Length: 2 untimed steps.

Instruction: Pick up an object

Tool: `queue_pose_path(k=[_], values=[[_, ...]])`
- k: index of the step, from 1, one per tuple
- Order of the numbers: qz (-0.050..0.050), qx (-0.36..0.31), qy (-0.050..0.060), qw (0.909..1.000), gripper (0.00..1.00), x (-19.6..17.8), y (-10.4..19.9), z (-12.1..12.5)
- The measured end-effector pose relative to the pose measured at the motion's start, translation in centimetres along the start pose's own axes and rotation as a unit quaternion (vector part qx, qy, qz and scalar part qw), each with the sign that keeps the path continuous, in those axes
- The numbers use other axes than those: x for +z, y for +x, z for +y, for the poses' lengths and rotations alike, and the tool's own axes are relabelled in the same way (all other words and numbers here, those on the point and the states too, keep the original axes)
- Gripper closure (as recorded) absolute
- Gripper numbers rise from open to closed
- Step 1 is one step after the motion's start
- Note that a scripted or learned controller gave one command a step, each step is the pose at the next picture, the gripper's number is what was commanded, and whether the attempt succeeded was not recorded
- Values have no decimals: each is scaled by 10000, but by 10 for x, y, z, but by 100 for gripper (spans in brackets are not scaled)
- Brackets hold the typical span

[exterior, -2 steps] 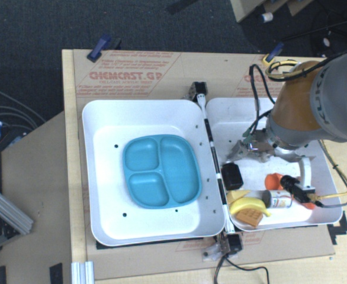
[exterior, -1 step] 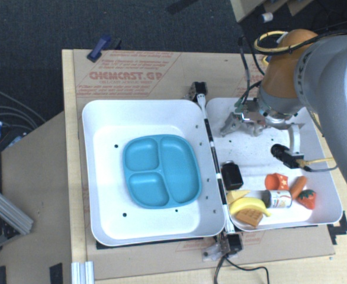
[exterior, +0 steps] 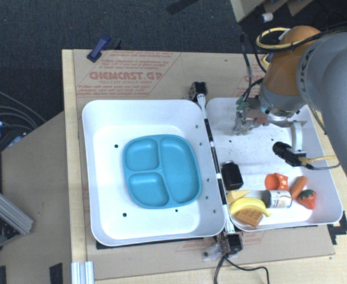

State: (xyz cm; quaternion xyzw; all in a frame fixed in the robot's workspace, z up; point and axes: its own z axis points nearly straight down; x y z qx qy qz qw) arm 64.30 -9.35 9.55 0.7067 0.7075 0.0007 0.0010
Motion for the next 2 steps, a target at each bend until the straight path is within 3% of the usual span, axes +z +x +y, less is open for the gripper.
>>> queue_pose_path(k=[1,2], values=[[-1,0,4,10000,0,0,0,0],[-2,-1,-7,10000,100,-10,0,0]])
